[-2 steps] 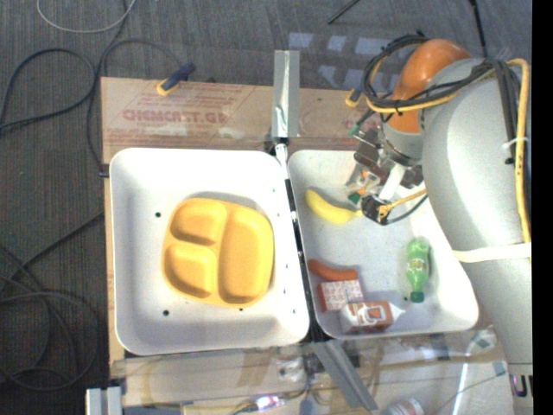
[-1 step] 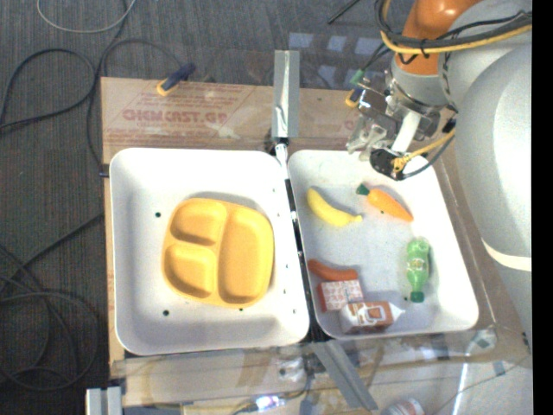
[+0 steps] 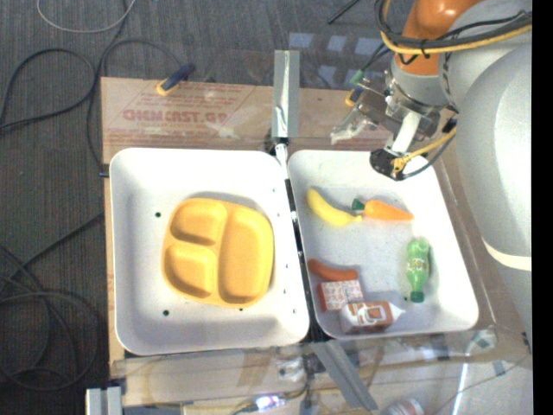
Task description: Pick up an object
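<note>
The right bin (image 3: 458,258) holds a yellow banana (image 3: 328,207) and an orange carrot (image 3: 386,210) with a green top, lying end to end near its middle. A green bottle (image 3: 417,268) lies by the right wall. Along the front lie a red sausage (image 3: 333,271), a red and white packet (image 3: 341,294) and a small carton (image 3: 367,316). My gripper (image 3: 350,128) hangs above the back edge of the right bin, behind the banana and well apart from every object. Nothing shows between its tips.
The left bin (image 3: 138,188) holds a yellow divided tray (image 3: 220,249). A metal strip (image 3: 281,102) runs back from the gap between the bins. A blue and yellow tool (image 3: 175,78) lies on the cardboard behind the left bin.
</note>
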You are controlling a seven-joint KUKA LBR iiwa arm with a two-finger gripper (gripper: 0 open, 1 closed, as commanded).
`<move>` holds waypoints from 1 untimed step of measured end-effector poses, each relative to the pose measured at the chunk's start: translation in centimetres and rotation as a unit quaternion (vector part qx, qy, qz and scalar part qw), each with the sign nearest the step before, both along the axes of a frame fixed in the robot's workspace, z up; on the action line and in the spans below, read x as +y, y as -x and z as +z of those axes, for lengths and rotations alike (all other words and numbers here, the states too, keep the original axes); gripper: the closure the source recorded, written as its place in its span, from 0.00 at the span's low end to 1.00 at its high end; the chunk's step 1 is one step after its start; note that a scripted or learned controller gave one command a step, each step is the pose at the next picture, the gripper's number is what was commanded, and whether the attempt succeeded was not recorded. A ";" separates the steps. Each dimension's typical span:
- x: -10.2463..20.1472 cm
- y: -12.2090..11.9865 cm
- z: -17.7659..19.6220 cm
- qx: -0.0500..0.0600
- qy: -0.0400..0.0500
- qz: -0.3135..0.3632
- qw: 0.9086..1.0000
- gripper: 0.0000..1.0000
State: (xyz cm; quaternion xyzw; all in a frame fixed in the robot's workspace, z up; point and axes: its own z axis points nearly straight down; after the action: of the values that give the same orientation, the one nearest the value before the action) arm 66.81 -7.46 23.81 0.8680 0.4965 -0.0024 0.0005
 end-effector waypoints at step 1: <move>-2.7 0.0 8.6 0.000 0.000 -0.034 0.999 0.00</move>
State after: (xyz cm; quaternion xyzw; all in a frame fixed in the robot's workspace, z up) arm 66.84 -10.19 32.37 0.8846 0.4663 -0.0022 0.0008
